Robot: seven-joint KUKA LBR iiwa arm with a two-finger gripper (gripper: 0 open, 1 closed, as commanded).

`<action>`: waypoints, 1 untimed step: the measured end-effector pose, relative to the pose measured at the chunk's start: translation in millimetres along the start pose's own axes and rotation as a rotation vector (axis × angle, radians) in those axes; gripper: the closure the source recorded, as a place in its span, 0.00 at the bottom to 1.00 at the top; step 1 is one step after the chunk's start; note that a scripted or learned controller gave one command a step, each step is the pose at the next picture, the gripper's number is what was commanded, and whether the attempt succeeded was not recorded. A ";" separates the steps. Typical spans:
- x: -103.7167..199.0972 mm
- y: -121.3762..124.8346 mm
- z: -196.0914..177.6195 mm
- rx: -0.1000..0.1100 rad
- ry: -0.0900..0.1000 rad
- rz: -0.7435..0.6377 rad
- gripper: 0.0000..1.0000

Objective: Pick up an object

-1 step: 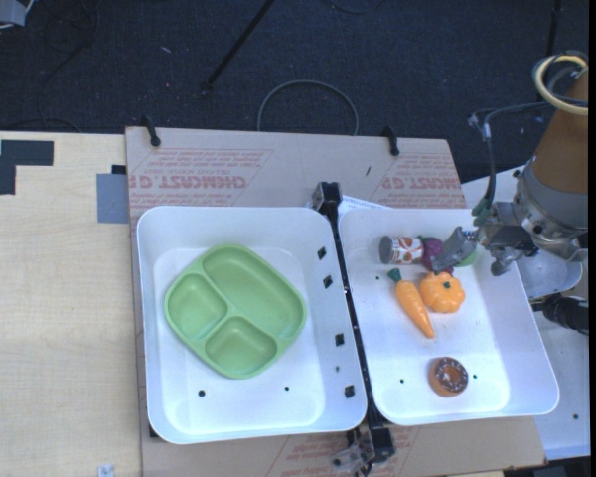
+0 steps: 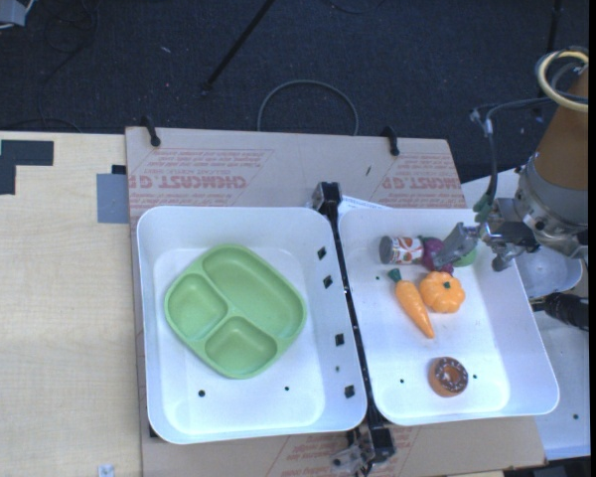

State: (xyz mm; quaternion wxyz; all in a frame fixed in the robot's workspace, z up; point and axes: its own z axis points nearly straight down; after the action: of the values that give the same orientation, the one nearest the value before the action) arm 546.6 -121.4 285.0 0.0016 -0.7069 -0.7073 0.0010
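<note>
Camera view: fingers, state unclear, beside tapered carrot, round pumpkin, glazed donut.

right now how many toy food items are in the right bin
4, maybe more. A carrot and an orange pumpkin lie mid-bin, a donut near the front, and a small can at the back beside a purple item the gripper partly hides.

You can count two white bins, one green plate, one carrot, one little pumpkin, one donut, and one small bottle.
</note>
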 end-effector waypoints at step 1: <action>-3.1 1.5 63.8 0.006 0.001 0.001 0.00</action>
State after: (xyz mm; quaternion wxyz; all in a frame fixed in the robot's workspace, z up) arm 547.8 -124.4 221.2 0.0042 -0.7073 -0.7069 0.0028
